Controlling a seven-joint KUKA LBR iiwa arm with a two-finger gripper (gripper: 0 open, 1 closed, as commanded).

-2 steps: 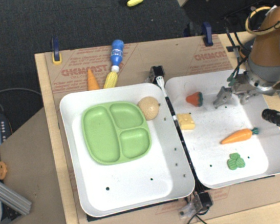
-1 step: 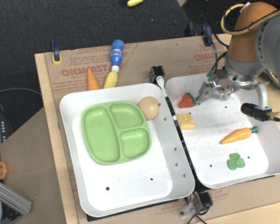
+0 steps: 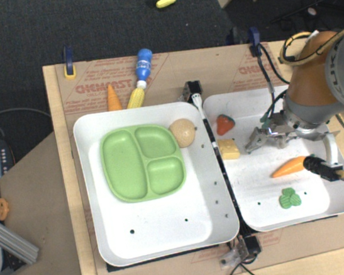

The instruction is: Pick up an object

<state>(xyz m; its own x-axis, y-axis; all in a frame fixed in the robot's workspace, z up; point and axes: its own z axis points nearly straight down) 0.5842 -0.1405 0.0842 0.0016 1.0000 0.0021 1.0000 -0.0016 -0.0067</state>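
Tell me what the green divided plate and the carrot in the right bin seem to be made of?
Green divided plate: probably moulded plastic, with a smooth, even pale green and a soft sheen on rounded compartment rims. Carrot: likely toy plastic or rubber, since its orange is uniform and smooth; too small to be sure.

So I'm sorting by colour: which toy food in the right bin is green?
The small leafy piece near the bin's front edge; the carrot is orange, the strawberry red.
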